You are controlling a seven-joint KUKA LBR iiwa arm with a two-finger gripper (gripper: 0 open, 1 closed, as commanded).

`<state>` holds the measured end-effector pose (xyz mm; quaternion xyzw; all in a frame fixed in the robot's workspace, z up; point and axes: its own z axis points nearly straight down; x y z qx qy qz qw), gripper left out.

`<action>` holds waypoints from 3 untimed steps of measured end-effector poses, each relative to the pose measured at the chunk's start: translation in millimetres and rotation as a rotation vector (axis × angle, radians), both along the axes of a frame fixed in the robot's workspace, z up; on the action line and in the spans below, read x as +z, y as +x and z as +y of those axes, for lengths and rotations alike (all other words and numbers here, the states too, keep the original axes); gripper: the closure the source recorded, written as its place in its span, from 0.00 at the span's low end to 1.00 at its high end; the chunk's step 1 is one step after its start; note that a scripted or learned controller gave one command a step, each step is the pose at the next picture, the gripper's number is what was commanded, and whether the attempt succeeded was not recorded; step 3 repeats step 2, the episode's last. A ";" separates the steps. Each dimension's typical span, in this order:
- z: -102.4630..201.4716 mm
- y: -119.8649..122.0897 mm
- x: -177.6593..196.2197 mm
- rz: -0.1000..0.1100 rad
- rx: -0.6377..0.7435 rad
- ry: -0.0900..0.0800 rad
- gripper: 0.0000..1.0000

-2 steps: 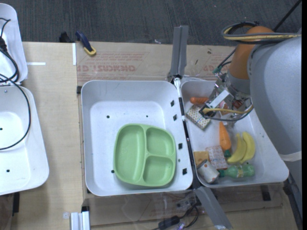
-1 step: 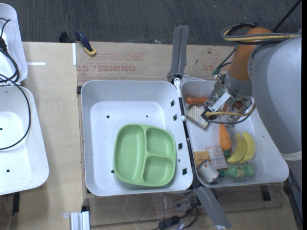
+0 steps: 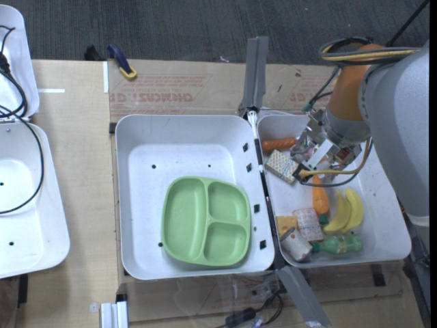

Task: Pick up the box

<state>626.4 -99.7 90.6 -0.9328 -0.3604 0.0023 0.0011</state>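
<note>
Camera view showed my pincer (image 3: 305,157) just right of the box (image 3: 281,165), touching it; its grip I couldn't tell.

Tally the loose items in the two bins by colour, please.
Green: 2, divided plate, bottle
Orange: 2, carrot, carrot
Yellow: 1, bananas
Patterned or mixed: 3, box, packet, cup
Total: 8

Two white bins (image 3: 130,203) on bench (image 3: 75,115)

Green plate (image 3: 205,220), yellow bananas (image 3: 345,212), (apparently patterned) box (image 3: 280,165)
</note>
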 end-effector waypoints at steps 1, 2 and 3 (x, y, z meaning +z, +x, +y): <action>-72.1 -46.8 51.7 -0.002 0.001 -0.001 0.00; -103.6 -31.1 23.1 -0.027 0.040 0.000 0.00; -103.6 -31.1 23.1 -0.027 0.040 0.000 0.00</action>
